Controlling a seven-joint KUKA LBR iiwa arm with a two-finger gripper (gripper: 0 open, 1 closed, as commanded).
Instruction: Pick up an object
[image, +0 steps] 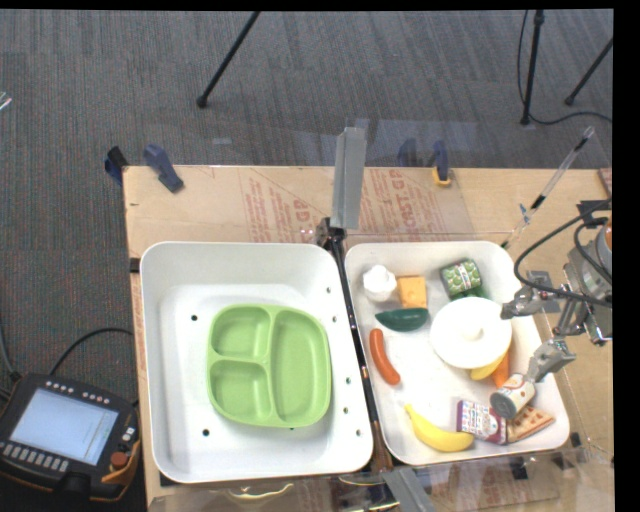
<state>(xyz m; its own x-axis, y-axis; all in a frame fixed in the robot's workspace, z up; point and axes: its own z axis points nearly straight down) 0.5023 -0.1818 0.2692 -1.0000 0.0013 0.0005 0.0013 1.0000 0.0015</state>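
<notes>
White plastic forms two shallow bins on a cardboard-topped bench. The left bin holds a green three-compartment tray near its centre. The right bin holds the loose objects: a round white plate right of centre, a small white cup and an orange block toward the far left corner, a green carton beside them, a dark green pepper-like piece, a red sausage along the left wall, a yellow banana at the near edge, and a printed packet with a small can near the right corner. The gripper hangs at the right bin's right rim, just beside the plate and above the can; its fingers are spread apart and nothing lies between them.
</notes>
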